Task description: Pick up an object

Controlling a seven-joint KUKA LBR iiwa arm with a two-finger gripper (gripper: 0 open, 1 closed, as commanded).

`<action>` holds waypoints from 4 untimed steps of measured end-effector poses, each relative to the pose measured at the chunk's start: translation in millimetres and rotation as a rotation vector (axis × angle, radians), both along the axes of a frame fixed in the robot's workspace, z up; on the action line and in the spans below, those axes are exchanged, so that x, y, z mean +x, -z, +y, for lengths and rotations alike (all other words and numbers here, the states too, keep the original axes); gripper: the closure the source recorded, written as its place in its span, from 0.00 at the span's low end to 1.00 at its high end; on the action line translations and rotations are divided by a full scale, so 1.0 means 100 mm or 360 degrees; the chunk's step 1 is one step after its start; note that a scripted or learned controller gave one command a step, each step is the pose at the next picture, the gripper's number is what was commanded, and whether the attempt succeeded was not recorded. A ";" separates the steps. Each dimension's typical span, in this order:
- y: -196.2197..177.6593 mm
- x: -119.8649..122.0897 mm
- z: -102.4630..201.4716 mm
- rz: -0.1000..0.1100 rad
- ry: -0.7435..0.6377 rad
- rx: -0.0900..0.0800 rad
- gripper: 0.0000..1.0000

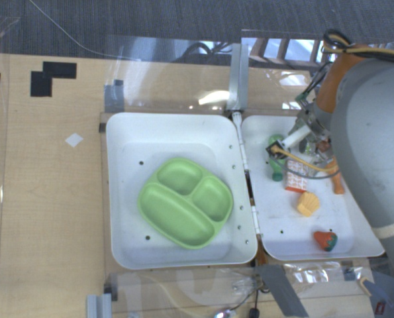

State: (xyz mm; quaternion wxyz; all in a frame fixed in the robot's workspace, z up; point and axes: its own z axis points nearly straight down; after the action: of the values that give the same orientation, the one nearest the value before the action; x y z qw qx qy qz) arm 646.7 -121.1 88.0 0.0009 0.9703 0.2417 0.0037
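Nothing looks lifted yet. A red and white packet (296, 177) lies flat in the bin (283, 237), just below the claw (314, 144). A green toy (277, 171) sits beside the claw, toward the other bin. A yellow block (308, 204) and a strawberry (326, 240) lie farther off. I cannot tell whether the claw is clenched or released. Grasping and lifting appear still to do.

On your bench (51, 177), two bins sit side by side. The left bin (124, 131) holds a divided plate (185, 203) near its middle. In the right bin (276, 234), what may be a small bottle (277, 167) lies by the left wall. A packet (296, 177) is just right of it, a block (307, 204) just in front of the packet, and a toy fruit (326, 240) nearest the front rim.
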 end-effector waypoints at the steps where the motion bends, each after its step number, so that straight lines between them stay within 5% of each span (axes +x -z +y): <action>1: -0.02 -0.94 -0.35 -0.0009 0.0266 -0.0003 0.00; 2: -0.30 -0.66 0.22 0.0010 0.0440 0.0004 0.00; 3: -0.03 -0.93 0.37 -0.0011 0.0429 0.0002 0.00; 4: -0.15 -0.90 0.39 -0.0024 0.0419 0.0007 1.00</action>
State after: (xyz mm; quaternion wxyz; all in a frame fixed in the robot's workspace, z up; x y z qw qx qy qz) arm 557.0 -81.7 103.2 0.0011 0.9936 0.1123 0.0113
